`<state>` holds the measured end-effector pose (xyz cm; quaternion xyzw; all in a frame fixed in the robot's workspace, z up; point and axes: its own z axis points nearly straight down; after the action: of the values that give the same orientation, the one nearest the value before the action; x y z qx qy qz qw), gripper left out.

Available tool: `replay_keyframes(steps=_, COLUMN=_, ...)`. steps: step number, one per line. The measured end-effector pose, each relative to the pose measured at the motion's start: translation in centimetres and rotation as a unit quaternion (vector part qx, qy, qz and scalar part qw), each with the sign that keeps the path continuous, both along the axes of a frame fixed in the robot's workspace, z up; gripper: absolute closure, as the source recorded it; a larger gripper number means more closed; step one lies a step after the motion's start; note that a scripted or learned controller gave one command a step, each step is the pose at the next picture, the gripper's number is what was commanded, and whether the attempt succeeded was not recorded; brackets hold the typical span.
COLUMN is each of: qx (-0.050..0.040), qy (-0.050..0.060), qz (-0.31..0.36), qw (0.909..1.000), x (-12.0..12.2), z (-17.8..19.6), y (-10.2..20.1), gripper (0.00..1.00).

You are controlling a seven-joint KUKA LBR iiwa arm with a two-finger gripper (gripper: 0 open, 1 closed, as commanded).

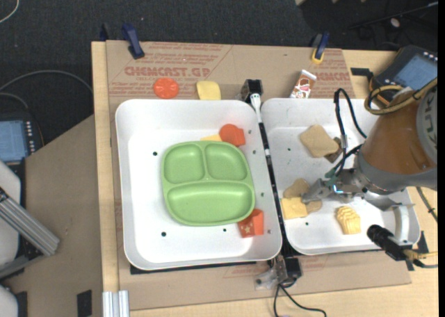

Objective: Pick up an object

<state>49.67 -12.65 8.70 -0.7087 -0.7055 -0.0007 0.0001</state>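
While I watch from here, claw sits low in right bin, lower right of frame, over tan pieces — likely lining up a grab. Finger spread: cannot tell. Farther up, cracker-like piece lies untouched.

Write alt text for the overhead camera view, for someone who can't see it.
A grey robot arm reaches from the right into the right white bin, its claw low over tan and yellow food pieces. The left white bin holds a green divided plate with small orange items at its edges.
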Motion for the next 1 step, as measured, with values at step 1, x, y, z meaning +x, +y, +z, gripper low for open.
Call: replay_keyframes(steps=1, qx=-0.0018, qy=-0.004, qz=0.005, qw=1.0000, x=8.52, z=-0.04, y=1.35, gripper=0.00)
